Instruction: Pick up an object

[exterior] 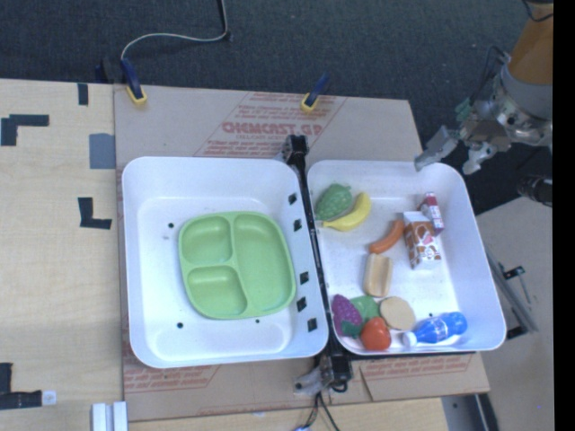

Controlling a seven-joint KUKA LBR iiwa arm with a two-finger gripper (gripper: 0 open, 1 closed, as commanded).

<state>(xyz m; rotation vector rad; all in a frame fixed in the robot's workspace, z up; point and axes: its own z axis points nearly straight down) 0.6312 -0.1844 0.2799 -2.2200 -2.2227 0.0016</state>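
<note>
The two-finger gripper [454,152], jaws spread w/ nothing between, hovers just outside the right white bin's [485,268] far corner; best drops straight onto the nearby small red-capped bottle [431,211].

A robotics lab test bench: two white bins [212,173] sit clamped side by side on a cardboard sheet [269,124] over a wooden tabletop [54,268] marked with black tape, a cable [180,36] trailing across dark carpet [359,25] behind.
</note>
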